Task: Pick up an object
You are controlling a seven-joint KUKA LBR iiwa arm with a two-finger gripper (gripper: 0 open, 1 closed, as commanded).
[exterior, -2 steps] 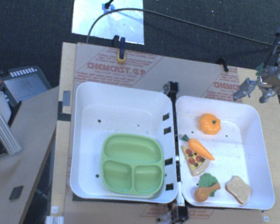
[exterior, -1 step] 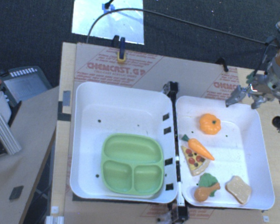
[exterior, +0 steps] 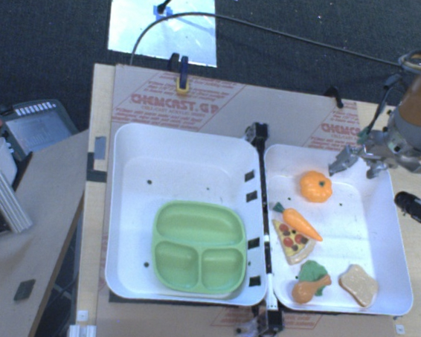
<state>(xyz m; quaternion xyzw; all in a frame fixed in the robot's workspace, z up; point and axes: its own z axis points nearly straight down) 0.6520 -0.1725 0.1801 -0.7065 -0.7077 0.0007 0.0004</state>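
The claw [exterior: 356,163] hangs with its fingers spread apart and nothing between them, over the back edge of the right bin [exterior: 386,242]. The little orange pumpkin [exterior: 316,186] sits in that bin, near the claw, and the carrot [exterior: 300,222], pizza slice [exterior: 293,243], chicken leg [exterior: 311,282] and bread [exterior: 357,284] lie farther from it.

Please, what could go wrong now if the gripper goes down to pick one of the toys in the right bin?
1. The gripper hangs over the back rim of the right bin; a straight descent may strike the rim.
2. The carrot touches the pizza slice, so closing there may pinch both or push one aside.
3. The pumpkin looks round and may slip out of the grip.
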